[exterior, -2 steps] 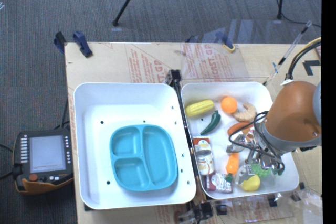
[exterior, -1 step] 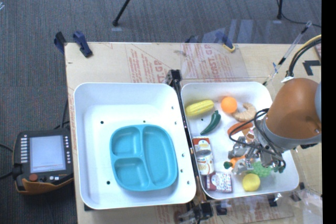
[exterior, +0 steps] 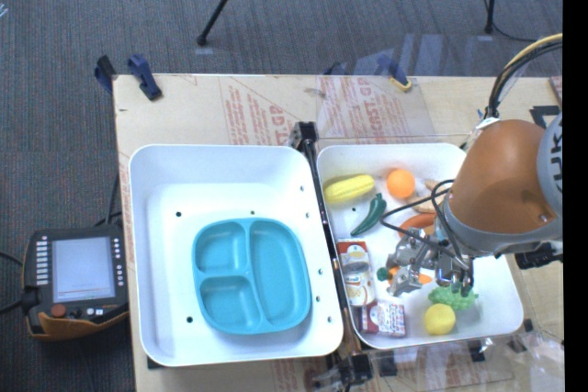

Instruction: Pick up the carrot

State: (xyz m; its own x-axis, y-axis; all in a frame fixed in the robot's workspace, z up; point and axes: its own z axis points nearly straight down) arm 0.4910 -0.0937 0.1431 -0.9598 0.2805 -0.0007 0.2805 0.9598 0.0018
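You should lower the gripper [exterior: 415, 271] straight onto the carrot [exterior: 418, 221] (I cannot tell if jaws are apart), avoiding the green pepper [exterior: 369, 214].

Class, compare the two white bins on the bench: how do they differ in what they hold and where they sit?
The left bin holds one blue divided plate; the right bin holds many small items, including an orange and a lemon. The gripper is over the right bin, not the left. Both are shallow and white.

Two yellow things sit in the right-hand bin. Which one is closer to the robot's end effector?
The round lemon, in the bin's near corner just below the end effector. The long yellow corn lies far off by the divider.
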